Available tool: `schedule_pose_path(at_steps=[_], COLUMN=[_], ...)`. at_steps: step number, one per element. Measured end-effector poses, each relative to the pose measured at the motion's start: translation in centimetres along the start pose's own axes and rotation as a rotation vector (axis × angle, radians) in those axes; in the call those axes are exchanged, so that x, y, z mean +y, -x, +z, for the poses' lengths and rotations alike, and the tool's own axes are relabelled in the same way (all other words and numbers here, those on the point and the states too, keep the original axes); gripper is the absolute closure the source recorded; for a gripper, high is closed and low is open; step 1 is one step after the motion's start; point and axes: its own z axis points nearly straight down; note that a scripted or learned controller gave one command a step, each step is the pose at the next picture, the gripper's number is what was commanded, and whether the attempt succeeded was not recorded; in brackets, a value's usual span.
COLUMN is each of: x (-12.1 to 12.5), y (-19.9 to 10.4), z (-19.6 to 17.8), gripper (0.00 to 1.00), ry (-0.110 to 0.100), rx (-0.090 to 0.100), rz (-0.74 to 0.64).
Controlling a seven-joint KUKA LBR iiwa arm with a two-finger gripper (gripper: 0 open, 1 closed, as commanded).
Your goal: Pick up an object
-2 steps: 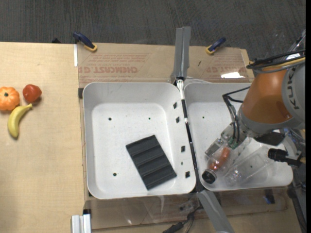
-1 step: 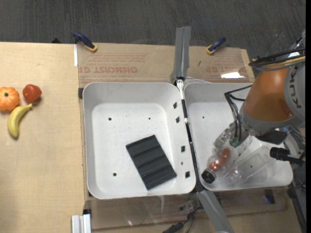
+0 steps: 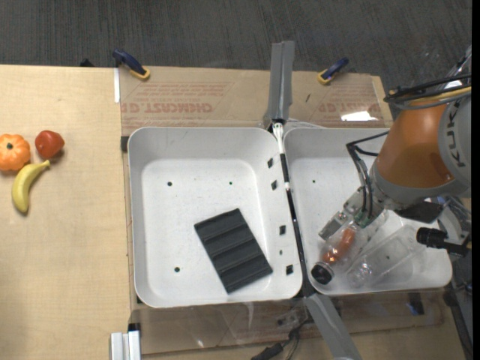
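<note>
A clear plastic bottle (image 3: 339, 252) with an orange tint and a black cap (image 3: 321, 274) lies in the right bin (image 3: 315, 163), near its front left corner. My gripper (image 3: 343, 226) hangs right over the bottle's upper end, touching or nearly touching it; the grey arm with its orange band (image 3: 412, 152) reaches in from the right. More clear plastic (image 3: 379, 257) lies just right of the bottle. In the left bin (image 3: 150, 201), a black ribbed slab (image 3: 232, 250) rests flat and diagonal near the front.
A tomato (image 3: 49, 144), an orange (image 3: 13, 153) and a banana (image 3: 26, 185) sit on the wooden bench at far left. A ridge (image 3: 285, 193) divides the two bins. Clamps (image 3: 131, 63) hold cardboard behind the bins.
</note>
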Motion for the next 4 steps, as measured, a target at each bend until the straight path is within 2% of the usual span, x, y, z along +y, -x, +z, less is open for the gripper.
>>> schedule_pose_path(at_steps=[2,3,4], x=[-3.5,-3.5,-0.4], y=[-2.9,-3.0,1.4], z=[0.7,0.7,1.0], gripper=[0.0,0.0,0.0], ry=[0.007,0.006,-0.005], rx=[-0.009,-0.009,0.0], rz=[0.185,0.161,0.429])
